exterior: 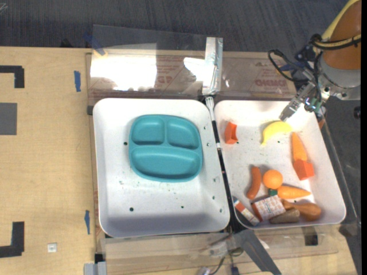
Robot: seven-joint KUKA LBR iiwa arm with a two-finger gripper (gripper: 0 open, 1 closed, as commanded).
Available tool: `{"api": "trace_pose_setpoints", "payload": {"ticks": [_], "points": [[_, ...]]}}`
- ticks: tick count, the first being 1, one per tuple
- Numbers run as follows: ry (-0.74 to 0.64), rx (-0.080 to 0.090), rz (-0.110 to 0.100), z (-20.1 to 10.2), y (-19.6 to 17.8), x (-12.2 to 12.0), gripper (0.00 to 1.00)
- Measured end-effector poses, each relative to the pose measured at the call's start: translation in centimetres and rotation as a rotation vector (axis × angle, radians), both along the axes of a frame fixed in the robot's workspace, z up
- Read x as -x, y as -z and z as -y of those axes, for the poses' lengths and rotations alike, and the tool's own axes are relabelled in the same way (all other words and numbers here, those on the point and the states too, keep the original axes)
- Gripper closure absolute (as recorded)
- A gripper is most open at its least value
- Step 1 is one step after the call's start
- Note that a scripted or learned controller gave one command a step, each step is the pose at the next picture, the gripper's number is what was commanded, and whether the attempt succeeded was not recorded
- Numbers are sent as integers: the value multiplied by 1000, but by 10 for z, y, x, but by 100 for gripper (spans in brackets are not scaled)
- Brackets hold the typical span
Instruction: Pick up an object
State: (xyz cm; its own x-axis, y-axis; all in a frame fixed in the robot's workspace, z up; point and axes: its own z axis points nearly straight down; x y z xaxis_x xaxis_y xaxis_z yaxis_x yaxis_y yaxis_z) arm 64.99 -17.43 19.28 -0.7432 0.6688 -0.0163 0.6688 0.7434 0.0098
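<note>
My gripper (304, 104) hangs over the far right corner of the right bin (335, 179), just above and to the right of a yellow fruit-shaped toy (276, 132); nothing shows in it. Also in this bin are a small orange block (230, 132), a long orange piece (299, 149) along the right wall, an orange sausage shape (254, 182), an orange ball (273, 179), a carrot (295, 192), a brown piece (309, 211) and a small printed box (269, 207).
The left bin (109, 182) holds a teal divided plate (166, 146). A clear plastic sheet (152, 67) lies behind the bins. The arm's orange band (344, 27) and black cables (292, 65) hang over the right bin's far right corner.
</note>
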Motion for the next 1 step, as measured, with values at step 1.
{"api": "trace_pose_setpoints", "payload": {"ticks": [1], "points": [[2,-2,-11,1,6,3,0]]}}
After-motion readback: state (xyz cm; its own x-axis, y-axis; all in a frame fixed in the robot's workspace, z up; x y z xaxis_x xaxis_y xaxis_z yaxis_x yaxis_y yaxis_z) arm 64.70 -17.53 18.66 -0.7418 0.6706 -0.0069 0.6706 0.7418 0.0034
